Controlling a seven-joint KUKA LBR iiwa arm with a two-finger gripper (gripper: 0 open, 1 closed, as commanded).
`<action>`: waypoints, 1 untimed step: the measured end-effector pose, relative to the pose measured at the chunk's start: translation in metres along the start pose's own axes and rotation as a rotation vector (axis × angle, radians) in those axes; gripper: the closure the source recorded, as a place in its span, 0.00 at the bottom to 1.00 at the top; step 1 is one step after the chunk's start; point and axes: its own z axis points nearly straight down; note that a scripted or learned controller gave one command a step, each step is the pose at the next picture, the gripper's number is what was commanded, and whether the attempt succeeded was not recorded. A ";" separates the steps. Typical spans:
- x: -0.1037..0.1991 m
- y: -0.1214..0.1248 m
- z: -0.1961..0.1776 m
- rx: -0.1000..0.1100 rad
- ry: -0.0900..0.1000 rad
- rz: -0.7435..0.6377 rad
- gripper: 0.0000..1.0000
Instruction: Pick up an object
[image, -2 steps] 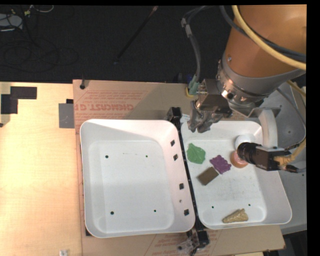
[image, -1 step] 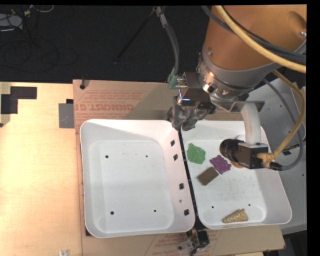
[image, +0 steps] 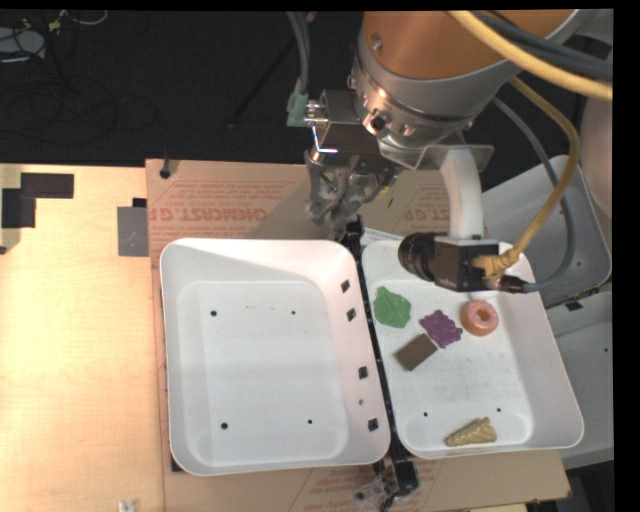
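Several small objects lie in the right bin (image: 540, 420): a green lump (image: 392, 308), a purple piece (image: 439, 327), a pink ring (image: 480, 318), a brown block (image: 416, 352) and a tan wedge (image: 471, 433) near the front. My gripper (image: 338, 205) hangs high over the back edge where the two bins meet, behind and to the left of the green lump. It is well apart from every object, and nothing shows in its grasp.
The left bin (image: 190, 300) sits beside the right one, with a row of black clips (image: 362, 372) along their shared wall. A black cylinder (image: 445, 262) on the arm overhangs the back of the right bin. Cardboard (image: 220, 205) lies under both bins.
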 end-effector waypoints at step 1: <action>0.041 0.040 0.003 0.003 -0.002 0.002 1.00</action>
